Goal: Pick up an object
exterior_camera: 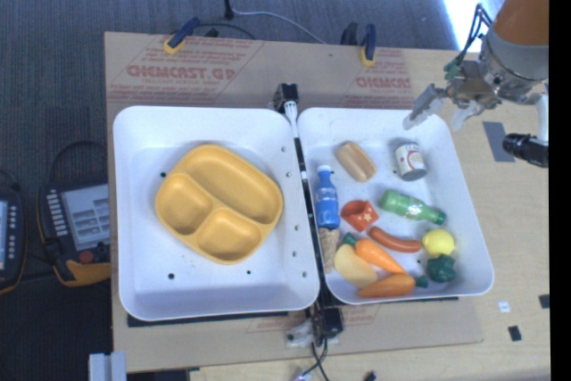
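Can (409, 161), small and metal, lies in the right bin (473, 227), upper part: probably light, rigid, slippery; grasp across its sides. Gripper (442, 110) hovers above the bin's far corner, fingers spread, holding nothing.

Grey arm's tool (442, 109) hangs at upper right, fingers spread open

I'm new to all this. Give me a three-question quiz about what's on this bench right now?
1. True or false: the yellow tray lies in the left bin.
2. Which stands nearest the bins' divider: A) blue bottle, B) lemon, C) can?
3. Fill in: the gripper hangs open above the right bin's ___ edge.

Key: 1 true; 2 A; 3 far.
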Robot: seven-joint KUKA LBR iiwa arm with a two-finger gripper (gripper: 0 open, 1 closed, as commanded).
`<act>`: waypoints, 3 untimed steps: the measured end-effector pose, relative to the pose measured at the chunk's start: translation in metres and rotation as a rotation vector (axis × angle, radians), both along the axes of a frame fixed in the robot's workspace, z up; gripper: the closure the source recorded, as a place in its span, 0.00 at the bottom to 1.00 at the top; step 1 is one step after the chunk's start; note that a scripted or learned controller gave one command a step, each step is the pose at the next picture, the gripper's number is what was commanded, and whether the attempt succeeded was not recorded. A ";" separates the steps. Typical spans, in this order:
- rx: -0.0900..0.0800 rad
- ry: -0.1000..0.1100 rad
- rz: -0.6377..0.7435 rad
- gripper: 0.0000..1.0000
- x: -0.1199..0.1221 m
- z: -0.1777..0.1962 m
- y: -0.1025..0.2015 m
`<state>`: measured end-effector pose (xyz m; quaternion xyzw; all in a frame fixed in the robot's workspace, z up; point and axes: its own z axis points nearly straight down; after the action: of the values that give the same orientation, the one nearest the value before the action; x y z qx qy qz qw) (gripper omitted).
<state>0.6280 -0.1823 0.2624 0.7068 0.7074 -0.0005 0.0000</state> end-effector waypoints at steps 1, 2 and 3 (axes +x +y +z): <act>0.000 0.003 0.000 0.00 -0.020 -0.090 -0.013; 0.000 0.000 0.000 0.00 -0.017 -0.166 -0.010; -0.001 -0.001 0.000 1.00 -0.017 -0.156 -0.010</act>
<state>0.6115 -0.1919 0.1065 0.7067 0.7075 -0.0006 0.0007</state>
